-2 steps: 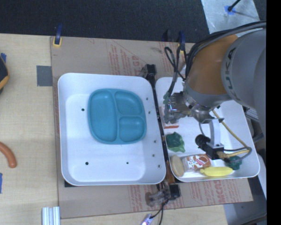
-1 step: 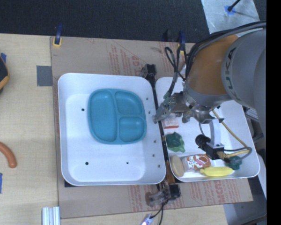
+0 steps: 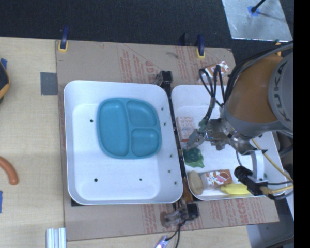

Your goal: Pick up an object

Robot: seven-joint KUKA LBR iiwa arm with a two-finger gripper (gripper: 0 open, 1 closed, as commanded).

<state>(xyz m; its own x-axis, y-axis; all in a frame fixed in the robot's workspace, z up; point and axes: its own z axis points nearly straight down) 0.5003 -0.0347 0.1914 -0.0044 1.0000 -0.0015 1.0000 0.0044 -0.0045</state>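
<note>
Crumpled dark green object (image 3: 194, 158) just below the gripper (image 3: 197, 138), no clear long axis, finger spread indiscernible

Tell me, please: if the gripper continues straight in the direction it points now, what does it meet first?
Probably the green object in the right bin. The gripper points down and left, and this object lies directly beyond it. Depth is unclear from this slanted view.
</note>
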